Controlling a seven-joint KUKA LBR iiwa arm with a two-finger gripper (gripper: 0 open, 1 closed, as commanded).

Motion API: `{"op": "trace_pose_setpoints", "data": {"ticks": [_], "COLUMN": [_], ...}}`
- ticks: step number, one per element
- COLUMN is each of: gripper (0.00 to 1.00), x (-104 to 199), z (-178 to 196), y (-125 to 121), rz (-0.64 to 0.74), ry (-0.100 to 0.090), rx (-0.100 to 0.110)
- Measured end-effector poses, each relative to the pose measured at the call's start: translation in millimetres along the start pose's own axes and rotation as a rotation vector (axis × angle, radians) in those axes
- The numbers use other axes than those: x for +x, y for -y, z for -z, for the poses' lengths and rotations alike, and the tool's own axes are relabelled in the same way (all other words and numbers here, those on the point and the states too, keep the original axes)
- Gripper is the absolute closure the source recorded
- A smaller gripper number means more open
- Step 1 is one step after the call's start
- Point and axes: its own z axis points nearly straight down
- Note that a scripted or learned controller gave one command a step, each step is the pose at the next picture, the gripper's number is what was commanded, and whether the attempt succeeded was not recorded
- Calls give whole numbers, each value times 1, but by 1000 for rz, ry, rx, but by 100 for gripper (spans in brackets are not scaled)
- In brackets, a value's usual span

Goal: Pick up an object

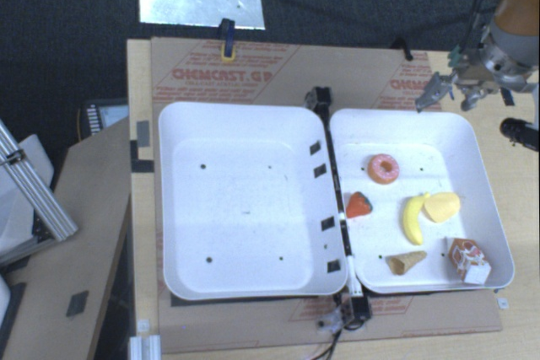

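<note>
pink donut (384, 169) in right bin (472, 147), "chemcast gp" board (224, 67), tool (449, 93) spread, empty

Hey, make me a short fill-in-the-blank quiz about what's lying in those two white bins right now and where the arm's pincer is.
1. The pink donut, strawberry and banana all lie in the ____ bin as the camera sees it.
2. The banana touches a ____ lemon.
3. The pincer hangs above the right bin's ____ rim.
4. The small red and white box sits in that bin's near-____ corner.

Missing words: right; yellow; far; right
</note>
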Motion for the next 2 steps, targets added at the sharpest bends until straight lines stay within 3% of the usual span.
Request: {"op": "trace_pose_setpoints", "data": {"ticks": [1, 2], "gripper": [0, 0], "x": [-40, -37], "z": [-131, -165], "y": [2, -5], "rz": [-4, 2], "ry": [0, -1], "rx": [4, 1]}}
